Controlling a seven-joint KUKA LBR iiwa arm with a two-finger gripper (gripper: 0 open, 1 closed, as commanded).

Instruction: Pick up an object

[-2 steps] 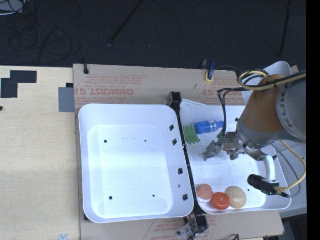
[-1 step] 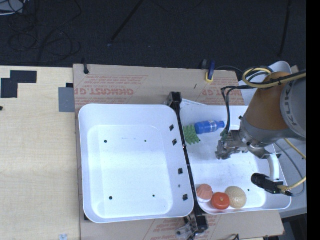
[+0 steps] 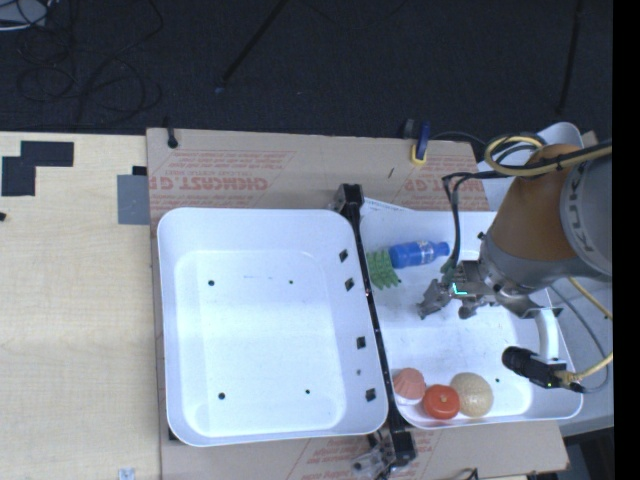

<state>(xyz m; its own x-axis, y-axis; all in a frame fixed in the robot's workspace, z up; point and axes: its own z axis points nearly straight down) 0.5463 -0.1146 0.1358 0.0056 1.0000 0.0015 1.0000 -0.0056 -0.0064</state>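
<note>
Camera view from above gives me the counter (image 3: 70, 308) with two white bins side by side, and I read it left to right. On my left sits the left bin (image 3: 190, 238), with small dark marks dotted on its floor. Across the black divider (image 3: 362, 298) lies the right bin (image 3: 440, 423): a green ridged piece (image 3: 383, 267) hugs its left wall, with a blue bottle (image 3: 417, 254) lying on its side just beside it. Near the front edge a pink ball (image 3: 408, 382), a red ball (image 3: 441, 401) and a tan ball (image 3: 472, 393) huddle together. My jaws (image 3: 455, 298) hang right of the bottle and apart from it, well above the balls; I cannot tell their spread. Behind them the arm (image 3: 545, 223) leans in from the right, wrist bent down.
</note>
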